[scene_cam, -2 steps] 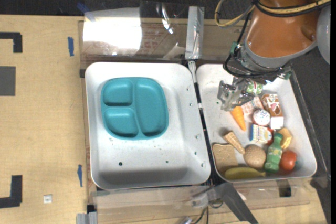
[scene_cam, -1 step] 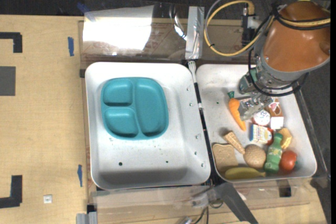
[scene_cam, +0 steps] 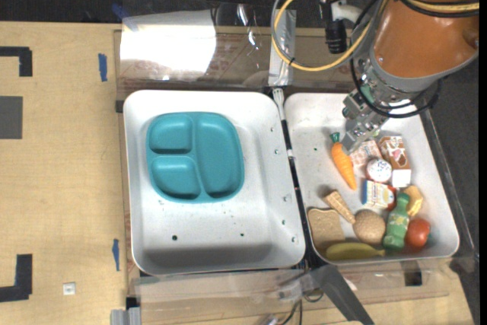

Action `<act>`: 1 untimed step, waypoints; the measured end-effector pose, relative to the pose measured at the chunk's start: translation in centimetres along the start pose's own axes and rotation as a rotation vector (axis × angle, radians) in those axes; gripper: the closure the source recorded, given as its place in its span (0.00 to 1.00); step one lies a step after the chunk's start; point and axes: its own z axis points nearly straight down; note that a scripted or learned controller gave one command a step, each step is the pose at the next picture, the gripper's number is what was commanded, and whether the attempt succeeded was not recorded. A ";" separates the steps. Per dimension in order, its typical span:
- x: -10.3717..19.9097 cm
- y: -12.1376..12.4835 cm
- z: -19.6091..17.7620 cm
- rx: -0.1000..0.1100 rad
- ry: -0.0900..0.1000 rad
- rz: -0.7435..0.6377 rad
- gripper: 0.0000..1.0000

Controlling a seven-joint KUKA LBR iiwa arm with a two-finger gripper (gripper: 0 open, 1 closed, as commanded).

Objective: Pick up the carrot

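Observation:
The orange carrot [scene_cam: 343, 164] with a small green top lies in the right bin [scene_cam: 312, 133], pointing toward the front, at the left edge of a pile of toy food. My gripper [scene_cam: 358, 130] hangs just right of and slightly behind the carrot's green end, below the arm's orange band [scene_cam: 422, 19]. The carrot rests on the bin floor, apart from the gripper as far as the view shows.
Beside the carrot lie small boxes and cans [scene_cam: 384, 164], a bread slice [scene_cam: 326, 224], a cracker stick [scene_cam: 340, 205], a brown potato [scene_cam: 369, 225], a yellow-green banana [scene_cam: 354, 250], a green piece [scene_cam: 397, 228] and a tomato [scene_cam: 417, 234]. The left bin [scene_cam: 205, 240] holds a teal divided plate [scene_cam: 195, 156].

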 end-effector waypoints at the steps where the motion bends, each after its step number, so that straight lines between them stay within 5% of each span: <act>1: 0.0 0.1 0.1 -0.003 -0.001 0.000 0.00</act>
